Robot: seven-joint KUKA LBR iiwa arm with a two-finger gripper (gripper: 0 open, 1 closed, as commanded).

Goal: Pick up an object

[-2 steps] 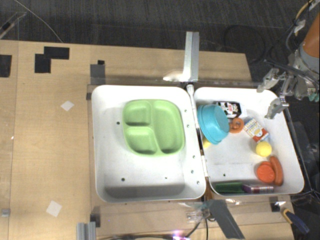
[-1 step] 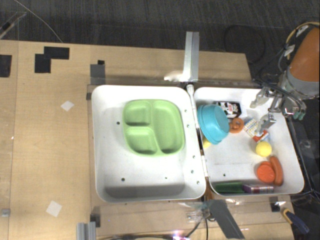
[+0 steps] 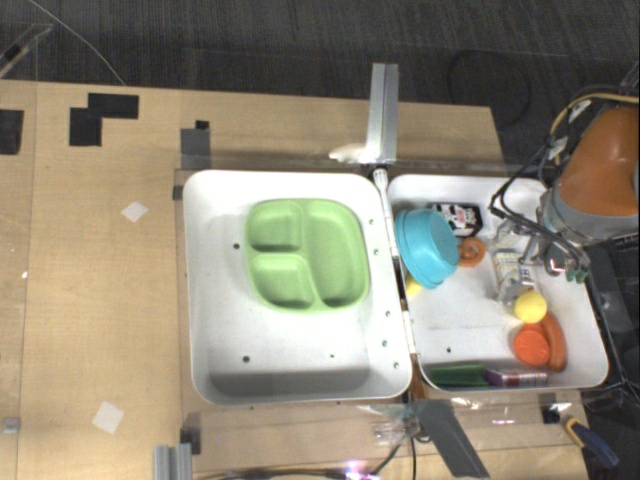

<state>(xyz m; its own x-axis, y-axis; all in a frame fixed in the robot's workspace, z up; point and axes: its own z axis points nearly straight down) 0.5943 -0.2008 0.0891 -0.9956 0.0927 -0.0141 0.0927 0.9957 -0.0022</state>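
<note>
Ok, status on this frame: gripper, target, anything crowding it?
Gripper low in right bin, nothing seen held. Yellow ball just below it, untouched. Orange cup crowding the ball; blue bowl off to the side.

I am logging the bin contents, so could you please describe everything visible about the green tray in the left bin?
The green tray is a pale green, matte, plastic-looking divided dish with rounded corners and three compartments: two smaller ones on its left side, one larger on its right. It lies flat and right side up, slightly turned, near the middle of the left bin, resting on the bin's floor. Nothing lies in it or touches it.
</note>
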